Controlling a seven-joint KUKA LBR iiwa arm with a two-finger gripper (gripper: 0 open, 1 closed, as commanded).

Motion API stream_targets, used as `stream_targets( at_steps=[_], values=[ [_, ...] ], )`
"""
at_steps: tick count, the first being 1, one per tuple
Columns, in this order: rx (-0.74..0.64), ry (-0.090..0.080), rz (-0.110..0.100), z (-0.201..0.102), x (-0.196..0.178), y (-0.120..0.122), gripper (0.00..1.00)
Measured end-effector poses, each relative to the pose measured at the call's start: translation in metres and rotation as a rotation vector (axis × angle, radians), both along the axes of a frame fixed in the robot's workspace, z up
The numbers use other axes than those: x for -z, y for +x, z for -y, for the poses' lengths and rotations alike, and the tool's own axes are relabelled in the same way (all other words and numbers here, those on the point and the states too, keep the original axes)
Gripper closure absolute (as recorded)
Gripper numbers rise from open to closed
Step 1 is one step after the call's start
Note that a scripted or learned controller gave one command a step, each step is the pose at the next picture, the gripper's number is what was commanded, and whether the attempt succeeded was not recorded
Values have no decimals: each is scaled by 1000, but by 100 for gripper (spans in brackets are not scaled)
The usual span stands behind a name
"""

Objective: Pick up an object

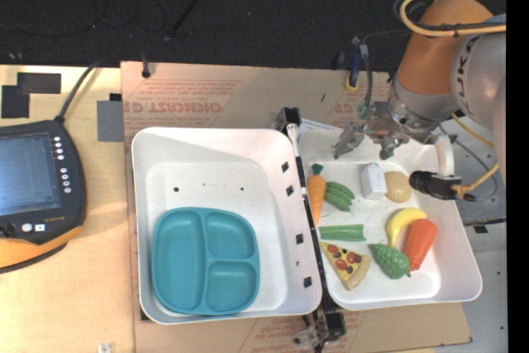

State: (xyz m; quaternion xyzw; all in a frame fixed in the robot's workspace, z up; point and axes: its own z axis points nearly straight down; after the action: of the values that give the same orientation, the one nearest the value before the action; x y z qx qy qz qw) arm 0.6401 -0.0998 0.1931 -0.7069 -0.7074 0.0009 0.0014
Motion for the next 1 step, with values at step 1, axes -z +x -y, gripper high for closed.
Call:
stream_targets(
  at_steps=[1],
  values=[
    [1, 2, -10, 1, 73, -48, 0]
  ],
)
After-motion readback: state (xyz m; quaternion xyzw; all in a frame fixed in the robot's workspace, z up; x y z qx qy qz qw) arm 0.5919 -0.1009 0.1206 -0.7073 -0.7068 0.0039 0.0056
